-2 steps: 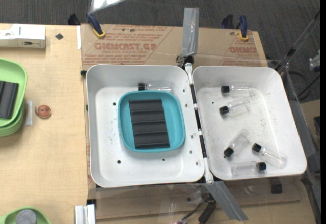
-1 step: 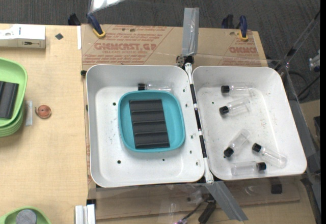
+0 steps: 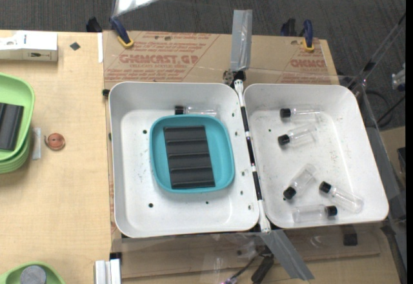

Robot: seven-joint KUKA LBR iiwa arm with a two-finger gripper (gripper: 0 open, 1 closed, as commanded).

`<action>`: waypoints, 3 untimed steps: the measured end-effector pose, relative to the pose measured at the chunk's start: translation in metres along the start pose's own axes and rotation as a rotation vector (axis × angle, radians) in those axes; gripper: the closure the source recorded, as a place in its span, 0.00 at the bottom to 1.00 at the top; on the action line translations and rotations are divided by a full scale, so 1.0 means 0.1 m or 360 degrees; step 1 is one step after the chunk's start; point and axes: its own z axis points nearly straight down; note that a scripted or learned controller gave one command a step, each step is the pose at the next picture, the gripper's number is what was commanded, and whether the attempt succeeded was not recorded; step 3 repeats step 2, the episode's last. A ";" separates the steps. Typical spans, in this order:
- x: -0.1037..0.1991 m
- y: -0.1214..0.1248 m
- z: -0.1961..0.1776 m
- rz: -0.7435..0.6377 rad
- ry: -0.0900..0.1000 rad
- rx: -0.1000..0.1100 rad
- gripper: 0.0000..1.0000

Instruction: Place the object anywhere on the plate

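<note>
Camera view: teal plate (image 3: 158, 147), left bin (image 3: 129, 173); vials (image 3: 297, 138), right bin (image 3: 352, 147); pincer state untellable.

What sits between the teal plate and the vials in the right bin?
In the camera view, the bins' two adjoining white rims and the dark seam between them separate the teal plate from the vials; otherwise bare bin floor.

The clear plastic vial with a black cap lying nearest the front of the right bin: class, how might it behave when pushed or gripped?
The clear plastic vial with a black cap is a cylinder lying on its side, so it would probably roll if nudged. Its smooth transparent wall looks slippery and it looks light. The bin's rim close by may stop it.
</note>
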 end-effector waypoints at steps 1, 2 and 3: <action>0.00 0.00 0.00 0.0000 0.0000 0.0000 0.00; 0.00 0.00 0.00 0.0000 0.0000 0.0000 0.00; 0.00 0.00 0.00 0.0000 0.0000 0.0000 0.00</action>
